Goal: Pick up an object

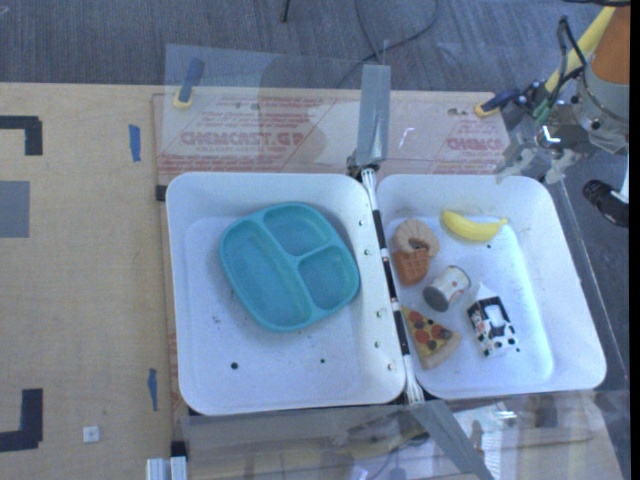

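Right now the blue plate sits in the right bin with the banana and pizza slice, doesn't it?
Not quite. The camera view shows the blue plate alone in the left bin. The banana and pizza slice are in the right bin.

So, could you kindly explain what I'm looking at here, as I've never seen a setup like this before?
This is one camera fixed above a bench, looking down at a slant. The machine at the upper right is a robot arm, and its gripper hangs above the far corner of the right bin; nothing shows between its fingers. Its job is to pick up an object. Two shallow white bins sit side by side. The left bin holds a teal divided plate. The right bin holds a banana, a toy ice cream cone, a small grey cup, a toy pizza slice and a small black-and-white carton.
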Robot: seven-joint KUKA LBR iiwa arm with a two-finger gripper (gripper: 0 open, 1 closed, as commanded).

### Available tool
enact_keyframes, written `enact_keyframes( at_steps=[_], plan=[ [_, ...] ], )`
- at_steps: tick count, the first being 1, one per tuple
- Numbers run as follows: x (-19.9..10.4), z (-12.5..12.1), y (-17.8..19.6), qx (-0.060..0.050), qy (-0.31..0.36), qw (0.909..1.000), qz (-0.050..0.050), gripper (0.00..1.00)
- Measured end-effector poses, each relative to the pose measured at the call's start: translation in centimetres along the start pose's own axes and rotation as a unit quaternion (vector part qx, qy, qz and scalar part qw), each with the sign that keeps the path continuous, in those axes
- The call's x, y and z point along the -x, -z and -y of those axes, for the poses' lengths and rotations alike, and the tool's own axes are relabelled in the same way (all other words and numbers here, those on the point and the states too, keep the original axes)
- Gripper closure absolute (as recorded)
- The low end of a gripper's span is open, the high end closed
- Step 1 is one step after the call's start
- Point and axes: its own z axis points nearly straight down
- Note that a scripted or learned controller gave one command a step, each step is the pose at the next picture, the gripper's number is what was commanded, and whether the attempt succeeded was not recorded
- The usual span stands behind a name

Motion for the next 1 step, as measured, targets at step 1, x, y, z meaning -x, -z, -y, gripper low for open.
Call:
enact_keyframes(
  at_steps=[1],
  plan=[
    [-1.08,-0.89,-14.69,0.002,0.072,0.9974,0.001,0.00]
  ],
)
